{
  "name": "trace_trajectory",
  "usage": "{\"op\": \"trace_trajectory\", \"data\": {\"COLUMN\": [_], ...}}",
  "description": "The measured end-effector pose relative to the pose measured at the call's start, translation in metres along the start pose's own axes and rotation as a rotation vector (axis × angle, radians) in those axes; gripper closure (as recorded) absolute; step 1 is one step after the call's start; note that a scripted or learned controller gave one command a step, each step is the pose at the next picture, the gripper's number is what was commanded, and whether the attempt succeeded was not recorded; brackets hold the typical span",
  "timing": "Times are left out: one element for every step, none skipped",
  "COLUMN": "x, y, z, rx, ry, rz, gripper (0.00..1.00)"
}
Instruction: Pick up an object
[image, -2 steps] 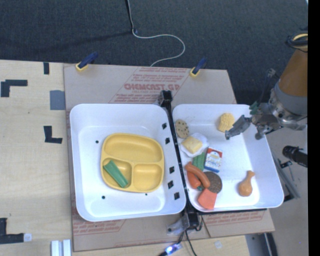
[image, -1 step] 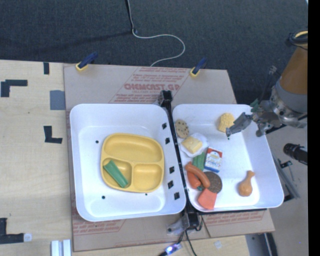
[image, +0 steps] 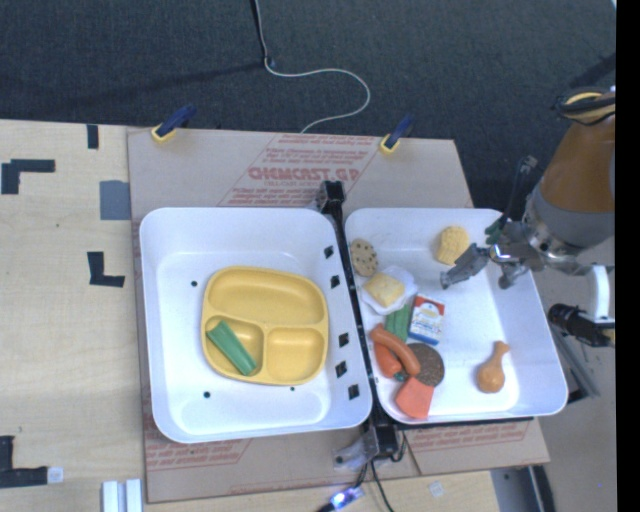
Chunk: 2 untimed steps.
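The end effector (image: 484, 264) hangs over the right bin (image: 520, 330) (toward the table's far right corner), fingers spread and holding nothing, beside the yellow ball (image: 452, 243).

Bins: two, white, side by side — left bin (image: 165, 300), right bin (image: 520, 400).

Left bin count: one yellow divided plate (image: 285, 300); one green piece (image: 232, 346) in its lower-left compartment.

Right bin count: one cookie (image: 362, 256), one pale yellow wedge (image: 385, 291), one yellow lumpy ball (image: 452, 243), one small printed carton (image: 427, 320), one sausage (image: 392, 351), one dark brown disc (image: 430, 364), one orange-red slab (image: 414, 400), one tan drumstick shape (image: 491, 367), one green item (image: 399, 322), partly hidden.

Clips at the cardboard's top edge: two, yellow-and-blue (image: 172, 123) (image: 396, 133).
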<state>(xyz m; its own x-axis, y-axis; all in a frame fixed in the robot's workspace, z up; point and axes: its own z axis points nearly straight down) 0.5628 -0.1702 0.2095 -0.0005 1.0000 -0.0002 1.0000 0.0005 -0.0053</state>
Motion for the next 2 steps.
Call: {"op": "trace_trajectory", "data": {"x": [-0.007,-0.008], "y": [0.004,-0.004], "z": [0.05,0.097], "rx": [0.001,0.001], "ry": [0.0,0.001], "rz": [0.0,-0.001], "gripper": [0.0,0.0]}}
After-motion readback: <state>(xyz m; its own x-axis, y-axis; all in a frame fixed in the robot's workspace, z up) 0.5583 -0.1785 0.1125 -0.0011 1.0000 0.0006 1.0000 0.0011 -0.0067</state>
